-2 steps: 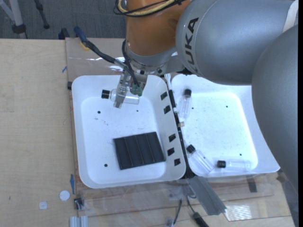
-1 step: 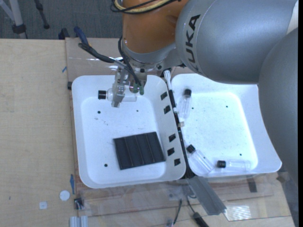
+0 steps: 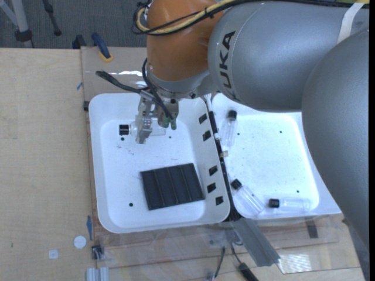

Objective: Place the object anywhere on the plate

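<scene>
The gripper [image 3: 146,129] hangs low over the upper part of the left bin [image 3: 108,174], presumably because the likeliest object for the task, a small black piece [image 3: 123,130], lies on the bin floor just beside it; whether the gripper is parted, closed or carrying anything cannot be told from this angle. The dark ribbed plate [image 3: 171,186] lies flat in the lower half of the same bin, well apart from the black piece and with nothing on it. The right bin [image 3: 275,157] holds three clear capped tubes [image 3: 228,130], presumably spare stock.
</scene>
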Tool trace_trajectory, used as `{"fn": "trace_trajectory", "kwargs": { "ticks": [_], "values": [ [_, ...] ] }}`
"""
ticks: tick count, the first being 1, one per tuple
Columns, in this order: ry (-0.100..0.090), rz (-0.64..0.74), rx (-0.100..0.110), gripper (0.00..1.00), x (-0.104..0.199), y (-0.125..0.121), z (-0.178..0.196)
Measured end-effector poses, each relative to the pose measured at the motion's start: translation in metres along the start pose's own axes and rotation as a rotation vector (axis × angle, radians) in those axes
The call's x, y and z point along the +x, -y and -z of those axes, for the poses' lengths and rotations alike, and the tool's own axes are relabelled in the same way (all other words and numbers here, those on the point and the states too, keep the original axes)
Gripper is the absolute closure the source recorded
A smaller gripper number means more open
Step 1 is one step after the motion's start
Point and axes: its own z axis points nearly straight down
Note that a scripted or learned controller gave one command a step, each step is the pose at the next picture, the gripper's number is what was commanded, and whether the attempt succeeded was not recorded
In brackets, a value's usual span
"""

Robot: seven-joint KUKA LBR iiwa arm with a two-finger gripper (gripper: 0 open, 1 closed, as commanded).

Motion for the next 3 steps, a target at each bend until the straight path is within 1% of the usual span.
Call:
{"fn": "trace_trajectory", "kwargs": {
  "ticks": [1, 2, 3],
  "values": [
    [0.000, 0.087, 0.000, 1.00, 0.016, 0.002, -0.006],
    [0.006, 0.219, -0.002, 1.00, 0.010, 0.000, 0.056],
    [0.002, 0.278, -0.001, 1.00, 0.012, 0.001, 0.004]
  ]
}}
